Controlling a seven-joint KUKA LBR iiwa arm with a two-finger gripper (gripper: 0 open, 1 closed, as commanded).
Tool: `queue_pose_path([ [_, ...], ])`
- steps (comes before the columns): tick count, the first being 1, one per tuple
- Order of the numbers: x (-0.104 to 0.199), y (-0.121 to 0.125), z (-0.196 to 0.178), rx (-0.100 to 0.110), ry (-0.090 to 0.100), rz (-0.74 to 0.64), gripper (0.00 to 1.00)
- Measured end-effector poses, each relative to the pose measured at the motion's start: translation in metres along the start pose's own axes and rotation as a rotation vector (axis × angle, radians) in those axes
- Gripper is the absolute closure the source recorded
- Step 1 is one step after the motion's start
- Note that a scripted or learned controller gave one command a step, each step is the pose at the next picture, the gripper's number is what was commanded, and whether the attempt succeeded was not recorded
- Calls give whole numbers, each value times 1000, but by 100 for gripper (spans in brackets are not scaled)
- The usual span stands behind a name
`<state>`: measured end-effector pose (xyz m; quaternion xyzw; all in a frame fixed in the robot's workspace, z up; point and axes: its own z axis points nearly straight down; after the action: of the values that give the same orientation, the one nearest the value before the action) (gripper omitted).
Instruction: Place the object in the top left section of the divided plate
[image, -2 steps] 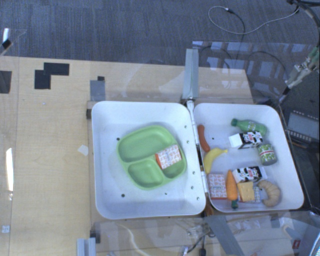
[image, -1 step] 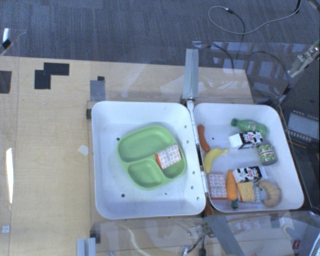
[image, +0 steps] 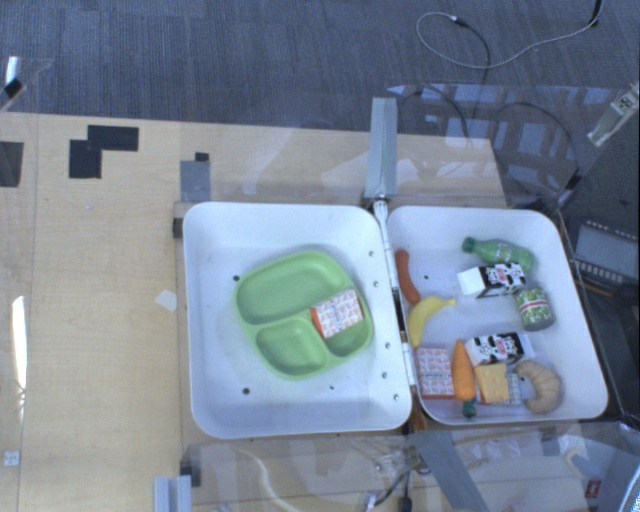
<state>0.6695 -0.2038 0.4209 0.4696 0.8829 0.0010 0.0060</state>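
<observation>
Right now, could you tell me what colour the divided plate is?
Light green; the divided plate shows best in the camera view.

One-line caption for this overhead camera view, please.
Green divided plate in the left bin holds a red-and-white carton; toy foods fill the right bin.

bright even light, soft shadows, glare streaks on the bench (image: 90, 300), mildly soft focus.

The divided plate (image: 290, 290) is pale green. On its right section lies a red-and-white patterned packet (image: 337, 313). Both bins (image: 215, 400) around it are white.
</observation>
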Motion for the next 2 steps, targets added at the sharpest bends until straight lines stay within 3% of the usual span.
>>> queue_pose_path([
  [2, 2, -1, -17, 1, 1, -234, 100],
])
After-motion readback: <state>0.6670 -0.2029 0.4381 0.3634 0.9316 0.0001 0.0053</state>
